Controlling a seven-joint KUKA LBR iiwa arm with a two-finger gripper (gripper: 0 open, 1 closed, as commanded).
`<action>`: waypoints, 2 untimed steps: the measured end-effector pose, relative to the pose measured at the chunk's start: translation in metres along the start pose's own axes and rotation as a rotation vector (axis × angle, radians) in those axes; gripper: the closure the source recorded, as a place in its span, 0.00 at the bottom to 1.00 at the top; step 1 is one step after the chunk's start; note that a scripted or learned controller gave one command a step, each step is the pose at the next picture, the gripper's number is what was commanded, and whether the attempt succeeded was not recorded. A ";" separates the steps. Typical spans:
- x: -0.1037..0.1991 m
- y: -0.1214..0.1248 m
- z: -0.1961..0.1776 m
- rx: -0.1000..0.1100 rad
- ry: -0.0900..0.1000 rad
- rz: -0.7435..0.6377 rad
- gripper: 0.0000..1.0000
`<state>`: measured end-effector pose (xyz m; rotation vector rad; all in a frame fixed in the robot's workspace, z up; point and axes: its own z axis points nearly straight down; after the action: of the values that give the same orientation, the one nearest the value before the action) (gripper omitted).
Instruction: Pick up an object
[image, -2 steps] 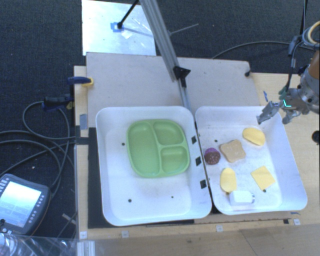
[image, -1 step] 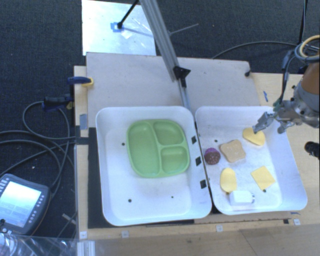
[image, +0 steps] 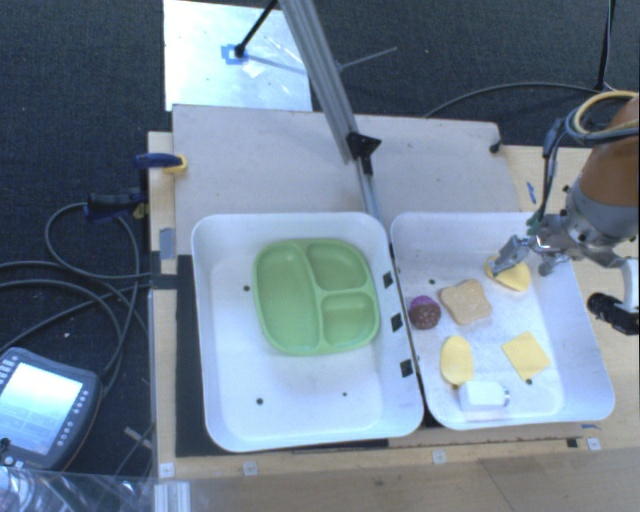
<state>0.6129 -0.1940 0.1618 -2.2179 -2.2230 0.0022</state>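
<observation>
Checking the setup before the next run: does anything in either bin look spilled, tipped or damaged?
Nothing stands out. The green tray lies flat in the left bin; the toy food pieces lie apart in the right bin. The gripper hovers at a yellow piece near the far side.

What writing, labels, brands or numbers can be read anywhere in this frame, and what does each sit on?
None can be read.
The handheld pendant at lower left has a lit screen, but anything on it is too blurred to read.
The green divided tray, the toast slice and the white block bear no visible text.
The dark tabs on the bin rim between the bins look plain.
The gripper shows no marking.
</observation>
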 end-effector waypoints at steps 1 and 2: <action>0.001 0.001 0.042 0.000 0.000 0.001 0.00; 0.000 0.003 0.028 -0.006 -0.001 0.001 1.00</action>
<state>0.6155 -0.1935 0.1339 -2.2226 -2.2258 -0.0036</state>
